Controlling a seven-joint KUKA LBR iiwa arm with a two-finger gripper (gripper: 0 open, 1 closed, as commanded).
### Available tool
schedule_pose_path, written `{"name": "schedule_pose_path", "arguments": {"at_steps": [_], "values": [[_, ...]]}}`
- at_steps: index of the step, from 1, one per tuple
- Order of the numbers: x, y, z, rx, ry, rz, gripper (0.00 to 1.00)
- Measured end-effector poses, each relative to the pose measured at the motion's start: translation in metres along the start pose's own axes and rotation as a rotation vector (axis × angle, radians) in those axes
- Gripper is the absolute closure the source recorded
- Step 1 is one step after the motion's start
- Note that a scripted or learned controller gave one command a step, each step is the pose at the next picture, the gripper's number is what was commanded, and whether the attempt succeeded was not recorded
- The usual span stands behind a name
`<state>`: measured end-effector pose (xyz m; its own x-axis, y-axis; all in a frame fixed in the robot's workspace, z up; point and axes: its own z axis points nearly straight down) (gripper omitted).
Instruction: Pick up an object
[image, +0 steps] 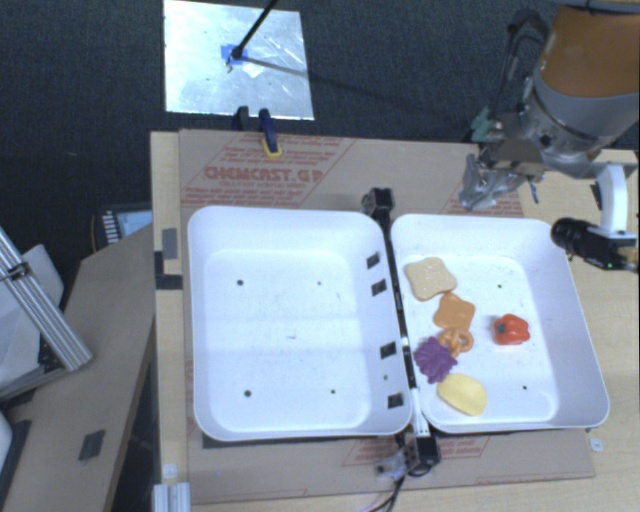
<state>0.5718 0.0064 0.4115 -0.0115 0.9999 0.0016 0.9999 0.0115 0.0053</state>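
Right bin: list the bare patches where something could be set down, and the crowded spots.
In the right bin, free floor runs along the far wall and right wall, beyond the red pepper. Crowded: the left side by the divider, where bread slice, orange piece, purple piece and yellow piece line up.

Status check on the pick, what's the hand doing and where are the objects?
Hand above the right bin's far rim, nothing between its fingers. Toast slice, orange toy, red pepper, purple grapes, yellow lemon in the bin. Nothing blocking.

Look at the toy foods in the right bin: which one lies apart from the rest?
The red pepper. The bread slice, orange piece, purple grapes and yellow lemon form a line by the divider; it sits alone, farther right.
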Motion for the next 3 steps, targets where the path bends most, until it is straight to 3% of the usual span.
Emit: {"name": "schedule_pose_path", "arguments": {"at_steps": [1,2,3], "values": [[0.128,0.003,-0.076,-0.005,0.005,-0.006,1.0],[0.202,0.037,-0.078,0.001,0.001,0.001,1.0],[0.115,-0.026,-0.128,-0.002,0.0,0.017,1.0]]}}
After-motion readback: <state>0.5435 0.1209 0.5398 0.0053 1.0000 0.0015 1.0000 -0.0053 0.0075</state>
